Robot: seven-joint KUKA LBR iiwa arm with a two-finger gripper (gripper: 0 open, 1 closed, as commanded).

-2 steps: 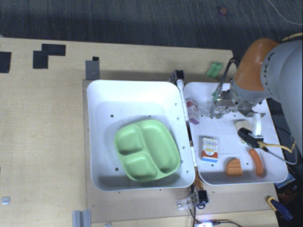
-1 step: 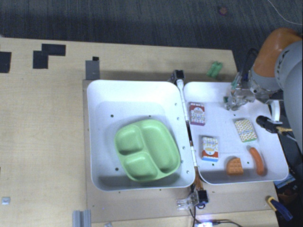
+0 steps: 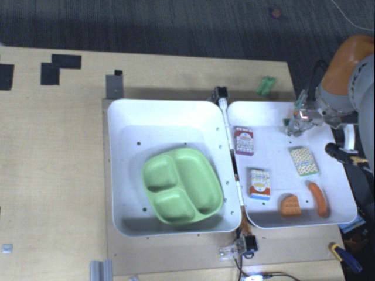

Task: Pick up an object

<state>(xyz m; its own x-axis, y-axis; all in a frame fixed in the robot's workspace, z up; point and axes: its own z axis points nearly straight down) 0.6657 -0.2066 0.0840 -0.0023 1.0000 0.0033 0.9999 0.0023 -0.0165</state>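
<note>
Orange waffle (image 3: 290, 206), red sausage (image 3: 318, 198) beside

Left bin (image 3: 126, 157) holds 1 green divided plate (image 3: 181, 185). Small green object (image 3: 266, 86) lies on bench (image 3: 53, 174) behind right bin (image 3: 269, 113). Black tape patches (image 3: 58, 68) at bench's far left.

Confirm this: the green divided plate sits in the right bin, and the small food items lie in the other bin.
Not quite. The camera view shows the green divided plate in the left bin. The small food items, such as the sausage, lie in the right bin.
</note>
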